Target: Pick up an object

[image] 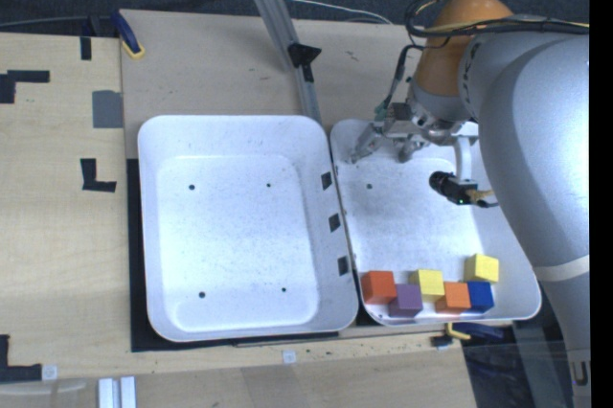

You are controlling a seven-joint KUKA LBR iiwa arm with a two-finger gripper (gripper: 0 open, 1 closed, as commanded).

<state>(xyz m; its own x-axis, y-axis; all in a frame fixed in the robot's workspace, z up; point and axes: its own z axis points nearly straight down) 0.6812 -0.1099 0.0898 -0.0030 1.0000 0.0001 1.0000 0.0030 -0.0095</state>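
Hovering over the right bin's (436,224) far-left corner, the gripper (369,147) is seen.
Six blocks are counted along that bin's near edge: two orange (379,284), two yellow (430,282), one purple (409,299), one blue (481,296), well apart from the gripper. Their long axes cannot be told. Two white bins are counted.

My arm (536,128) is a thick, rounded grey body with an orange band (460,42) above the wrist. Thin black cables loop around it. My gripper (383,143) is small, of grey metal.
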